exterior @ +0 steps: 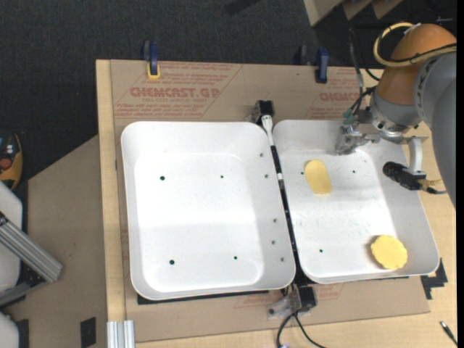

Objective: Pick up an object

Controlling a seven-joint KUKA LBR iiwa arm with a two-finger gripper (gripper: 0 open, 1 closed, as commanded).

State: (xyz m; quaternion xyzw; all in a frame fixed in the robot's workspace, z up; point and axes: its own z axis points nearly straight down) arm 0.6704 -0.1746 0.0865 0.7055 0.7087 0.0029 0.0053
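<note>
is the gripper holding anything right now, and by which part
Nothing is held. The gripper is apart from the oval yellow piece and the round yellow piece.

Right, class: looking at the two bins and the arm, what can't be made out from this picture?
1. Camera view: how high the gripper sits above the floor of the right bin; the slanted angle hides any gap.
2. Camera view: the arm is cut off by the right edge.
3. Camera view: the oval yellow object and the round yellow object are too small to identify.
</note>
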